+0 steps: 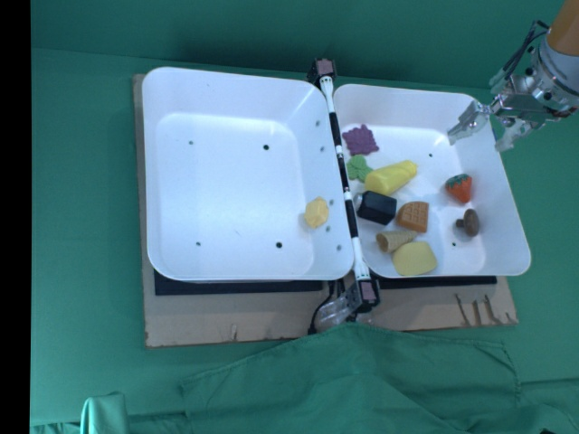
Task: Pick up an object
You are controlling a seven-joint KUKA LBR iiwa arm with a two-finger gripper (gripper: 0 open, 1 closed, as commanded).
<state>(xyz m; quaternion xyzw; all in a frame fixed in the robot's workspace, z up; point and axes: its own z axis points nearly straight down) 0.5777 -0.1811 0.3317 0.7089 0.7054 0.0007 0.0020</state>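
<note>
My gripper (487, 131) hangs open above the far right corner of the right bin (507, 251), with nothing between its fingers. Below it in that bin lie a red strawberry (459, 187), a brown piece (468, 222), a yellow corn-like piece (391, 177), a purple grape bunch (360, 138), a green piece (359, 166), a black block (376, 207), an orange waffle piece (413, 216), a tan cone (394, 240) and a yellow slice (414, 259). A small yellow-orange piece (317, 212) rests in the left bin (181, 89) near its right wall.
A black-and-white rod (342, 170) runs along the divide between the bins. Both bins sit on a cardboard sheet (181, 324) over green cloth. Folded green fabric (362, 378) lies in front of the bench.
</note>
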